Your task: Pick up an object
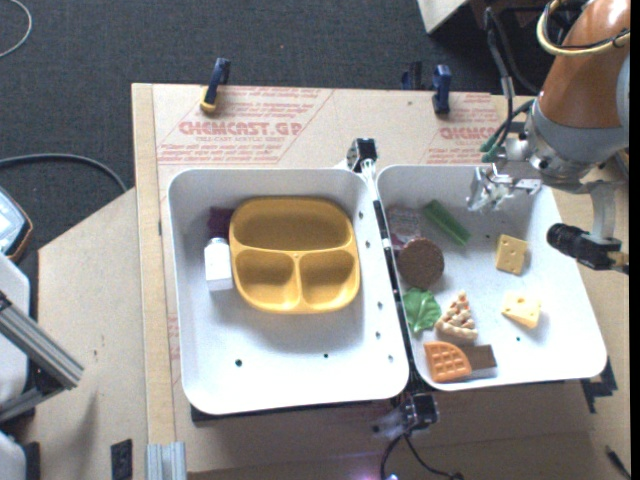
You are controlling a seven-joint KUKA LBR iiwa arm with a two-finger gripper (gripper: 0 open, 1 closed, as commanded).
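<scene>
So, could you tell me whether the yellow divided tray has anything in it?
Empty: all three compartments of the tray show bare yellow floor.

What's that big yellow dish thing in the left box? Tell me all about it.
The yellow tray looks like smooth plastic, rounded at its corners, with three compartments: one long one along the far side and two smaller ones nearer. It lies flat and upright in the left bin. A small white bottle rests against its left edge.
</scene>
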